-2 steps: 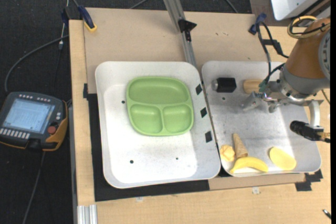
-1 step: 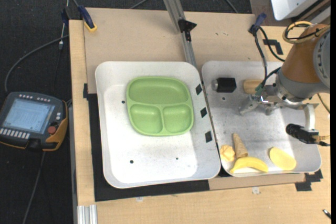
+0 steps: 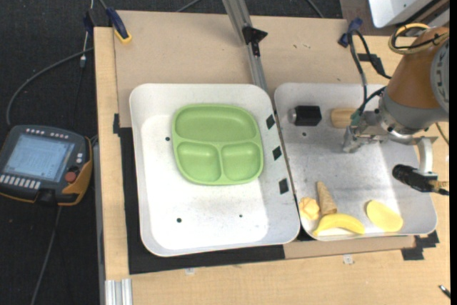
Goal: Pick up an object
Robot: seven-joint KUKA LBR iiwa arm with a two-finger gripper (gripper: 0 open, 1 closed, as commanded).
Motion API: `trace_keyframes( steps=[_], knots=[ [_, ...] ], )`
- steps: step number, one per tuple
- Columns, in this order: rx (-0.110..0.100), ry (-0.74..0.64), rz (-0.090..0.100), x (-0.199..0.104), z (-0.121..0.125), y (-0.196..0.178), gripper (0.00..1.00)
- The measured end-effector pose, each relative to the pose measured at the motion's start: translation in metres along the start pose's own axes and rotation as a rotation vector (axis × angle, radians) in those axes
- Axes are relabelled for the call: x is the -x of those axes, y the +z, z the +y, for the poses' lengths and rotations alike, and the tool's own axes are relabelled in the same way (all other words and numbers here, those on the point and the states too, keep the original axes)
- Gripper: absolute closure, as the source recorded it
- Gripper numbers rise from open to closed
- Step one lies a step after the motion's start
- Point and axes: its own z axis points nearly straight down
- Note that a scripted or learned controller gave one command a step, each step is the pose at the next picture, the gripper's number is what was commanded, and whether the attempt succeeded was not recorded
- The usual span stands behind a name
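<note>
Two shallow white bins are seen side by side on a pale wooden tabletop. In the left bin a smooth green plastic plate with three compartments is seated near the centre. The right bin, scuffed grey, carries a small black block and a short wooden peg towards its far edge. A yellow banana, a tan cone, a pale lump and a yellow oval slice are grouped along its near edge. The end effector is positioned low over the right bin, just beside the peg and well apart from the banana. Nothing can be seen gripped; whether it is open or closed cannot be told. A dark carpeted floor surrounds the tabletop, and a handheld control pendant is noted at the left.
</note>
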Motion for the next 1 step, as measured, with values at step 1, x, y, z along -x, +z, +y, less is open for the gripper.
trace_keyframes(
  steps=[1],
  knots=[
    [0.0, 0.0, 0.001, 0.0049, -0.0034, -0.0462, 1.0]
  ],
)
